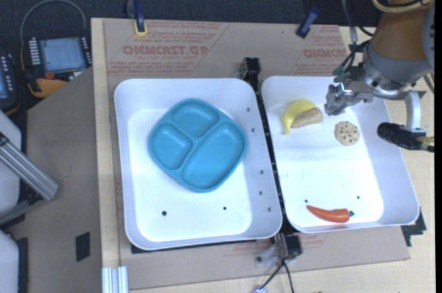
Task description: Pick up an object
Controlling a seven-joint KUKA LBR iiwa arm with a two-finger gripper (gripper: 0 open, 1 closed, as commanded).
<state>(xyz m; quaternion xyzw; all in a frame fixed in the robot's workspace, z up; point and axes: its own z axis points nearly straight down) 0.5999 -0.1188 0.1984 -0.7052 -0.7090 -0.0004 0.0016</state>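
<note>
Yellow banana (299, 114): lying in the far part of the right bin (394, 181), curved, with a tan, peeled-looking end pointing right; it is sitting just left of the gripper and not being gripped.
Gripper (334, 105): hovering over the far part of the right bin, just right of the banana's tan end; whether it is touching the banana, I cannot tell. The claw's state, released or clenched, I cannot tell either, as the dark metal parts are blurring together. Nothing is showing between its tips.
Cookie (347, 133): resting flat on the bin floor, round and tan with dark specks, just near and right of the gripper, apart from the banana.
Red chili pepper (329, 213): lying along the near wall of the right bin, its green stem pointing right, well apart from the other items.
Arm (404, 29): reaching in from the right, its orange band sitting above the grey wrist, over the far right corner of the right bin.
Left bin (131, 146): sitting beside the right bin, the two touching along their inner rims.
Blue plate (198, 144): resting in the middle of the left bin, divided into three compartments, turned at a slant.
Cardboard sheet (200, 46): lying under both bins, printed with red lettering along its far edge.
</note>
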